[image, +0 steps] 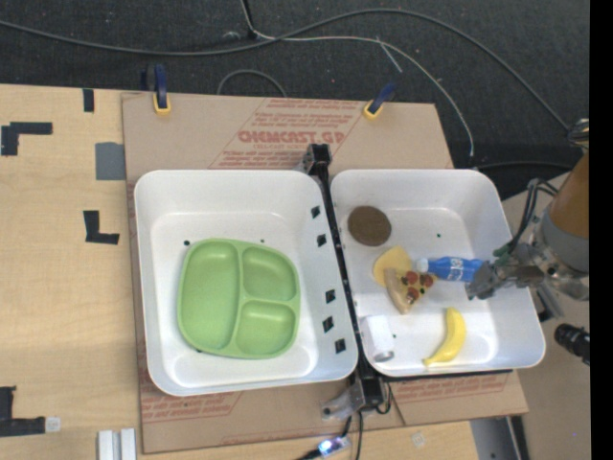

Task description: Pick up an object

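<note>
1. While the arm (575, 209) is reaching in from the right, its gripper (490, 278) is hanging over the right bin (479, 185), close to that bin's right wall.
2. Dark fingers (479, 290) are pointing toward the blue-and-white tube (450, 269), and whether they are apart or together I cannot tell; whether they are touching the tube's blue end is also unclear.
3. Nothing is visibly sitting between the fingers.
4. Lying in the right bin, the tube is stretching roughly left to right, with its left end just beside a yellow pizza-slice toy (400, 278).
5. Behind the slice, a brown round disc (369, 225) is resting near the divider between the bins.
6. A banana (448, 337) is lying toward the front of the right bin, below the tube and apart from it.
7. A small white object (378, 333) is sitting at the front left corner of the right bin, left of the banana.
8. In the left bin (153, 195), a green divided plate (239, 298) is lying flat with its three compartments facing up.
9. Both bins are resting on a cardboard sheet (287, 132) on the desk (57, 257), with two clips holding the sheet's far edge.
</note>
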Robot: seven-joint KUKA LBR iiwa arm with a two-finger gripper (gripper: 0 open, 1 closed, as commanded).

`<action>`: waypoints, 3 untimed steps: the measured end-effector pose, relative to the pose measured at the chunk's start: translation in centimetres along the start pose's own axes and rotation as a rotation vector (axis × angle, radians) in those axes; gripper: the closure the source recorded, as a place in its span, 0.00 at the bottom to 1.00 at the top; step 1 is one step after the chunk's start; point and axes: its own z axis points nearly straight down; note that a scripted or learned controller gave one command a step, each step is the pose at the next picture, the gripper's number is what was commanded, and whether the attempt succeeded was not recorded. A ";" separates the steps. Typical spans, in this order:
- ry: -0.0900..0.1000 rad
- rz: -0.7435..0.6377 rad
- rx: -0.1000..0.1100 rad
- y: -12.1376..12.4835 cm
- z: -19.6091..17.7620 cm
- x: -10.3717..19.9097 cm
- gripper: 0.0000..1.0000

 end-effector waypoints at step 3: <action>0.004 -0.005 0.005 4.8 -6.1 9.8 1.00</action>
